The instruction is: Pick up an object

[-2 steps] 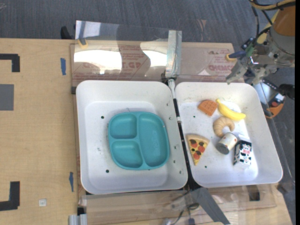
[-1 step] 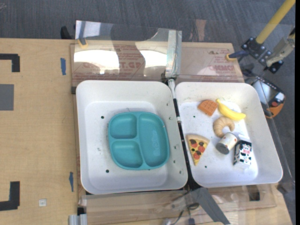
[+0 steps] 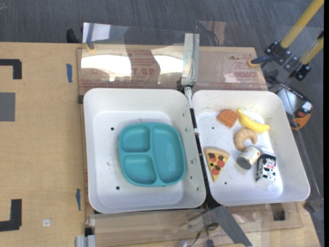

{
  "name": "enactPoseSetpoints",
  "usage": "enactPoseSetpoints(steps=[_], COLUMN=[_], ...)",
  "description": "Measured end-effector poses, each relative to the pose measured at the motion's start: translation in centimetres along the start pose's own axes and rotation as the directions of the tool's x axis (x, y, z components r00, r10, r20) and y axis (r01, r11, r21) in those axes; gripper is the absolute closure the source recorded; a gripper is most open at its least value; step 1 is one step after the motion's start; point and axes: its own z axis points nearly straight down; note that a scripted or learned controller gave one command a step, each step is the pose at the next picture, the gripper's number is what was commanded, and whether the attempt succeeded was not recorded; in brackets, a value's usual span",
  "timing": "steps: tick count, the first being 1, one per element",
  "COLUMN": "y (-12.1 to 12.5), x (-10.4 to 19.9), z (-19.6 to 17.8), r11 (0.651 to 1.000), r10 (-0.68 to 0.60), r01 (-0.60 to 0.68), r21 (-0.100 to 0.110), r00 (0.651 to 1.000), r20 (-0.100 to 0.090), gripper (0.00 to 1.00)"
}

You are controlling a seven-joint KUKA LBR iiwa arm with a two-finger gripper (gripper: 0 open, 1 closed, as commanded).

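Note:
The right bin [image 3: 288, 189] holds several small objects. A yellow banana [image 3: 252, 121] lies near its back, with an orange waffle piece [image 3: 227, 118] to its left. Just below them sits a tan croissant [image 3: 245, 137]. A pizza slice [image 3: 216, 162] lies near the bin's left wall. A small grey-and-white can [image 3: 248, 157] rests on its side in the middle, and a black-and-white carton [image 3: 267, 169] lies to its right.
The left bin [image 3: 97, 184] holds a teal divided plate [image 3: 152, 154]. Clear plastic panels [image 3: 136, 55] stand behind both bins. A yellow-and-black stand [image 3: 295, 40] is at the upper right, off the bench. Brown cardboard [image 3: 36, 148] covers the bench on the left.

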Motion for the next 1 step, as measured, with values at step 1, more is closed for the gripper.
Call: enactPoseSetpoints(steps=[1], y=[0.23], x=[0.2], z=[-1.0], r11=[1.0], r10=[-0.006], r01=[0.006], r21=[-0.002], r00=[1.0], r20=[0.001], gripper=[1.0])
